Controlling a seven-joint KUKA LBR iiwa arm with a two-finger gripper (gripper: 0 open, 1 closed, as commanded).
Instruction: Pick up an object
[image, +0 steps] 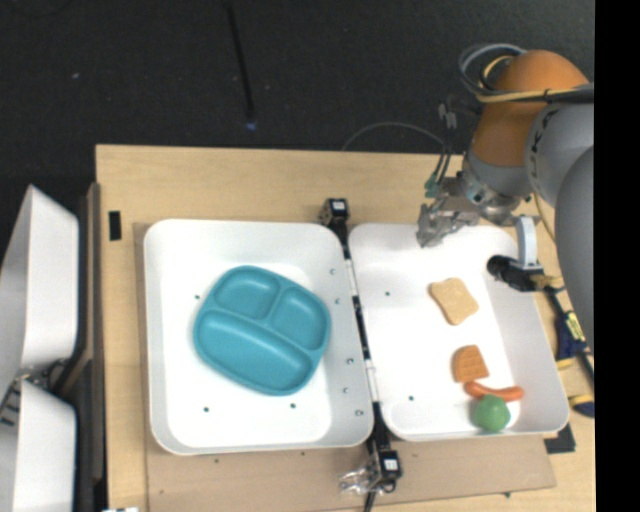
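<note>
Green ball (490, 413) and orange carrot (493, 391) sit untouched at my right bin's (400, 300) near corner, brown pieces (454, 300) farther up. My claw (436, 231) hovers at the far edge, its opening impossible to judge. Nothing picked yet; everything remains.

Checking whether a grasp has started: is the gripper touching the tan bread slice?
Apart. The camera view shows the gripper at the right bin's far edge, with bare white floor between it and the tan bread slice.
</note>
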